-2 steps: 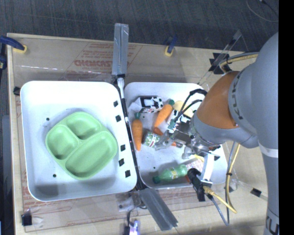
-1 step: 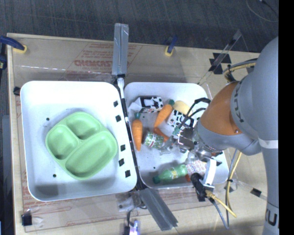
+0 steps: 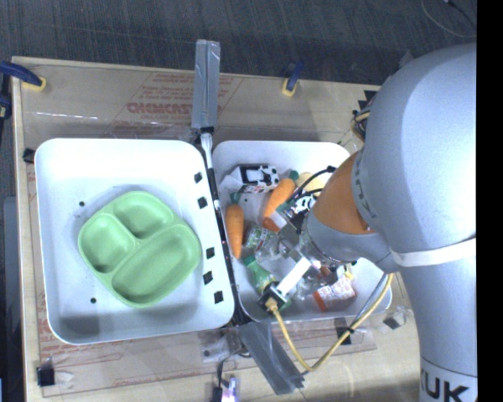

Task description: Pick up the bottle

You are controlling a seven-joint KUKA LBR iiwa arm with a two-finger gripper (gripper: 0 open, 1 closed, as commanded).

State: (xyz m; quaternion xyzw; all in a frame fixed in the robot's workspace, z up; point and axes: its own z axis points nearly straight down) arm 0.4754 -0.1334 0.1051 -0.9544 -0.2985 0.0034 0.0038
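The bottle (image 3: pixel 258 243) looks like a clear crinkled plastic shape with green on it, lying in the middle of the right bin (image 3: pixel 345 151), just right of a carrot (image 3: pixel 234 229). My gripper (image 3: pixel 277 254) reaches down into that bin from the right, right over the clear plastic. The wrist and orange band hide much of the bin's right half. I cannot make out whether anything sits between the fingers.
A second carrot (image 3: pixel 278 199) and a black-and-white item (image 3: pixel 258 175) lie at the bin's back. A red-and-white packet (image 3: pixel 337 292) sits near the front right. The left bin (image 3: pixel 59 166) holds a green divided plate (image 3: pixel 140 247). A yellow cable (image 3: pixel 306 360) trails off the front.
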